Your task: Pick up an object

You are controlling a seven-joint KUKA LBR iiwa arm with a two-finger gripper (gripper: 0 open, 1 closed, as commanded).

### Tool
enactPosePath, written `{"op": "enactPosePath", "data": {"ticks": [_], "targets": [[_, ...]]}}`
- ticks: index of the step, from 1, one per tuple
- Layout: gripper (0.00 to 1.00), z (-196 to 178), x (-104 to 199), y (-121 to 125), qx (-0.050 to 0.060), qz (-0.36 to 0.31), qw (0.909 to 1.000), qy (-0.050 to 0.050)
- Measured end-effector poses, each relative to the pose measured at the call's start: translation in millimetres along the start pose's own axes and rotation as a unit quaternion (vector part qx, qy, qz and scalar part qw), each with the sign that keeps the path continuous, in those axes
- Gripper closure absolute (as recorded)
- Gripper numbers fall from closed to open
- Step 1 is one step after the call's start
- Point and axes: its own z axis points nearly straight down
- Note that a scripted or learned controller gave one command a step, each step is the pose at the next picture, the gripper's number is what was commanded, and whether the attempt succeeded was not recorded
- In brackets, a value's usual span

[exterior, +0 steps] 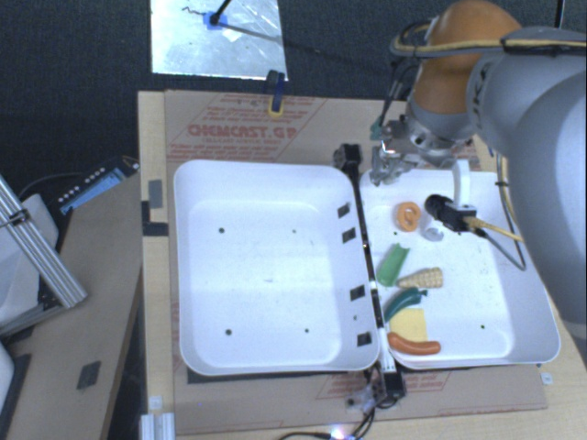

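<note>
Cardboard [238, 126] under both bins. Can't tell my claw's [390, 165] state, too blurry. Right bin [514, 328] has a sausage [414, 344], corn [420, 279], orange ring [408, 214].

Hidden, cropped and unclear parts of the scene

The far right corner of the shallow white right-hand bin [514, 333] is covered by the bulky grey arm with its orange band [514, 71], which is itself cut off by the right and top edges. The tips of the small metal hand [389, 165] are too small and blurred for their spacing to be made out. A small pale object [431, 235] beside the orange ring-shaped toy [408, 214] cannot be identified.
</note>
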Motion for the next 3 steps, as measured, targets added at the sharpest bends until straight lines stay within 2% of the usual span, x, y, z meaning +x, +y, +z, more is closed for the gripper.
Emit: {"op": "enactPosePath", "data": {"ticks": [1, 2, 3], "targets": [[1.00, -262.3, 38.1, 0.8, -0.008, 0.000, 1.0000, 0.000], [1.00, -322.8, 52.3, -1.9, -0.002, 0.001, 1.0000, 0.000], [1.00, -350.4, 68.9, 0.7, 0.000, 0.002, 1.0000, -0.001]]}}
